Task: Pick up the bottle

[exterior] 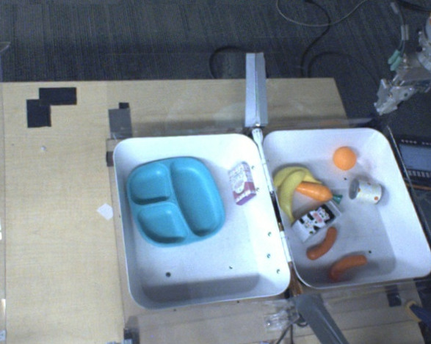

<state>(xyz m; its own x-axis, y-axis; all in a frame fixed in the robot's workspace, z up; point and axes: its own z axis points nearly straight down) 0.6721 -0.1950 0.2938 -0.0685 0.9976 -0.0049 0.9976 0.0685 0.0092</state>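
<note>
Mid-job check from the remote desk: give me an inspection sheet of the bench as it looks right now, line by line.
Surface: wooden bench bearing two white bins, left bin and right bin, side by side.
Job's things: the bottle, black and white, appears to lie on its side in the right bin, against the banana and carrot.
Clutter: right bin also holds an orange ball, a small white cup and two sausages; left bin holds a blue divided tray and a small carton.
Grippers: gripper above and outside the right bin's far corner, holding nothing visible.
Cables: loose cable on the dark floor behind the bench.
Surroundings: black tape patches on the bench.
</note>
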